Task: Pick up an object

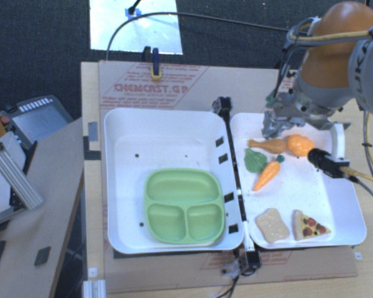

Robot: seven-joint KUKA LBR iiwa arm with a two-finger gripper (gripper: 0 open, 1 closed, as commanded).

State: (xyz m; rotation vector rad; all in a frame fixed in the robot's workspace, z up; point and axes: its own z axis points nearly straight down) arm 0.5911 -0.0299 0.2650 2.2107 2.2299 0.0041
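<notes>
Your gripper [275,128] hangs low over the far end of the right bin [345,228], just above the toy chicken drumstick [268,145]; whether it is open or closed on anything you cannot tell, since the wrist covers it. The drumstick lies touching the orange [299,145], with the carrot [267,174] and green leafy piece [255,161] just beside. Come down centred on the drumstick's thick end, clear of the orange, so nothing rolls. The bread slice [271,225] and pizza slice [309,225] lie well apart at the near end. The green divided plate [184,205] sits in the left bin [124,166]
</notes>
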